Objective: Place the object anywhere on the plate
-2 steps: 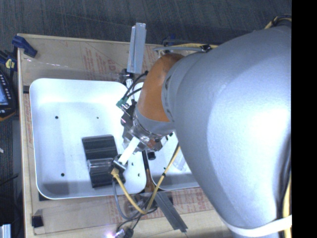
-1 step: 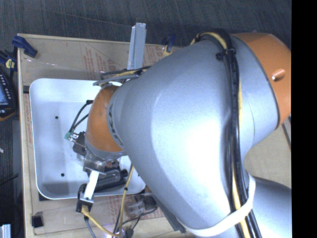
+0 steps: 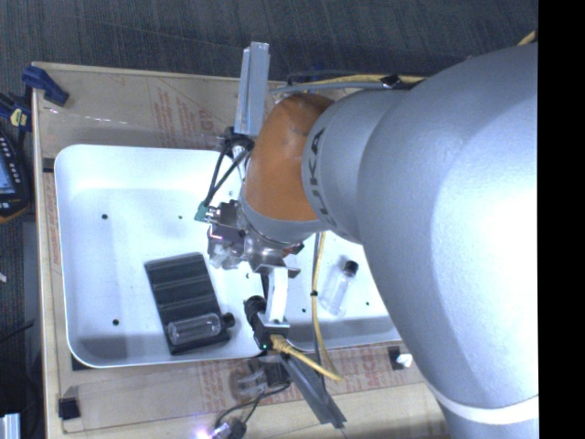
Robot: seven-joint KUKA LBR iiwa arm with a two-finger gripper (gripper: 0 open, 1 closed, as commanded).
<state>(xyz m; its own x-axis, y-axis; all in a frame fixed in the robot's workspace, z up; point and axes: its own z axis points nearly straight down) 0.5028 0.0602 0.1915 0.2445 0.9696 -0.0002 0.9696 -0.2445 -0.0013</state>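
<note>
A black ribbed plate (image 3: pixel 183 291) lies in the left bin (image 3: pixel 91 181), toward its near edge. A small clear vial (image 3: pixel 195 327) lies on its side on the plate's near end. My gripper (image 3: pixel 228 245) hangs over the left bin's right part, just right of the plate's far corner and apart from the vial. The wrist and the orange band hide most of it. A second clear bottle (image 3: pixel 336 286) lies in the right bin, beside the yellow cable.
The grey arm covers most of the right bin (image 3: pixel 379 323). A grey upright bar (image 3: pixel 253 85) stands behind the bins. Blue clamps (image 3: pixel 43 82) and a dark device (image 3: pixel 9 167) sit at the bench's left edge.
</note>
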